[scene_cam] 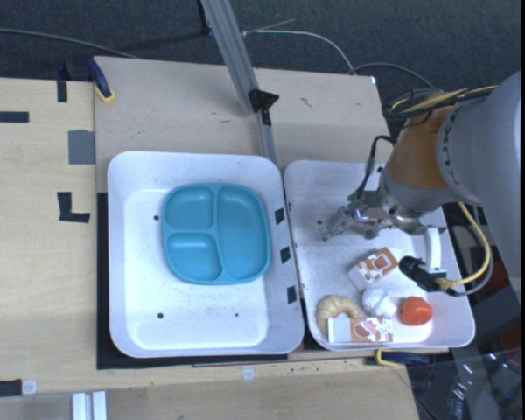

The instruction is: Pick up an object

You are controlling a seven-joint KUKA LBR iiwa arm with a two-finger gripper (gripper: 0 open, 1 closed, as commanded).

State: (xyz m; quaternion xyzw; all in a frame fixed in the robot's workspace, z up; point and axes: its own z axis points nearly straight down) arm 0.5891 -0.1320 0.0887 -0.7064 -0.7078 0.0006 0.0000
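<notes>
My gripper (334, 227) hangs low over the bare upper-left part of the right bin (315, 191), with nothing seen in it. The objects lie toward that bin's front right. A small white and orange carton (374, 267) sits just below and to the right of the gripper. A tan croissant-shaped piece (337, 307), a white lump (379, 302) and a red tomato-like ball (415, 311) lie along the front. A flat white and red box (360, 329) rests against the front wall.
The left bin (131, 261) bears a blue divided plate (217, 233). A metal pole (232, 42) slants down to the gap between the bins at the back. The grey arm with its orange band (416, 156) comes in over the right bin's far right edge.
</notes>
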